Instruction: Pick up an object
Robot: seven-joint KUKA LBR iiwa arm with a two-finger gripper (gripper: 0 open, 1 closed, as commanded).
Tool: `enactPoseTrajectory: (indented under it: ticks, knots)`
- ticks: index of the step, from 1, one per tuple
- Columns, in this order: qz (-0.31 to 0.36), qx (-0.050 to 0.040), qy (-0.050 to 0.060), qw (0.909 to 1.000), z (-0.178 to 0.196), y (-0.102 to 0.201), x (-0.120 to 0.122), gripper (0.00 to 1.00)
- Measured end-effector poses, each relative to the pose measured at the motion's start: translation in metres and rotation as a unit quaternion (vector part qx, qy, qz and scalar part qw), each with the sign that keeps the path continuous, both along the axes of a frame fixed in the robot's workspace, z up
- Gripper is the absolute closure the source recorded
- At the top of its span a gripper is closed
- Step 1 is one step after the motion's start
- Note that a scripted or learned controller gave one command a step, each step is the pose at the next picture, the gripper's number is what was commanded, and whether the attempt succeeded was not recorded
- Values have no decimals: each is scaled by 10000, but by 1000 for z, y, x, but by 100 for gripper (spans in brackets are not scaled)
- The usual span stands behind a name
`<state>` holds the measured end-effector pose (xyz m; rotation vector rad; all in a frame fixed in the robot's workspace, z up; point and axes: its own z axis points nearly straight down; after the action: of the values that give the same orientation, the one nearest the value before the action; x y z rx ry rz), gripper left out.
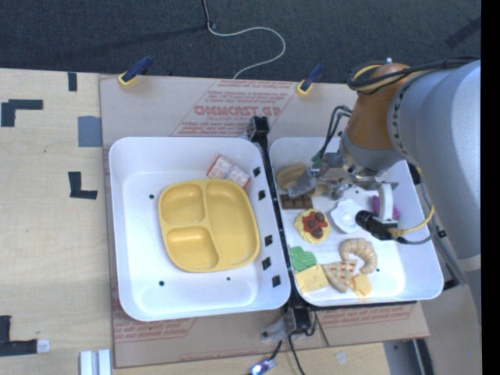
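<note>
- The grey KUKA arm with the orange band (406,123) comes in from 3 o'clock and bends down over the right-hand shallow white plastic bin (418,283). It is the biggest thing in view.
- Two bins sit side by side. The left-hand shallow white plastic bin (133,209) holds one yellow three-compartment plastic tray (208,225) at its centre and one small pink-and-white wrapped packet (228,170) just beyond the tray at 12 o'clock.
- The two-finger gripper (308,180) hangs low at the right bin's 10 o'clock corner; whether it is spread or closed I cannot tell.
- Toy food lies in the right bin. One brown flat piece (291,176), probably the thing to pick, sits just beside the gripper at 9 o'clock. It looks light, stiff and smooth, so a grip across its narrow edges should suit.
- Counted singly elsewhere: one round yellow tart with red topping (313,225) at the bin's centre-left, one white cup-like piece (344,216), one curled pale shrimp (359,252), one green leafy piece (301,258), one yellow cheese slab (312,278), one toasted sandwich wedge (342,275) and one purple piece (385,205) at 3 o'clock.
- All look light, hard and rather slippery.
</note>
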<state>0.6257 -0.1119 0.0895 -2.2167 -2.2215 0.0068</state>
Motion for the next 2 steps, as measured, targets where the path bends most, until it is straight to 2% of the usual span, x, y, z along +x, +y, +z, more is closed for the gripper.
enactPoseTrajectory:
  ticks: [1,2]
  knots:
    - [-4,1,-26,10000,-4,0,1,0]
    - [-2,10,-47,10000,8,1,2,100]
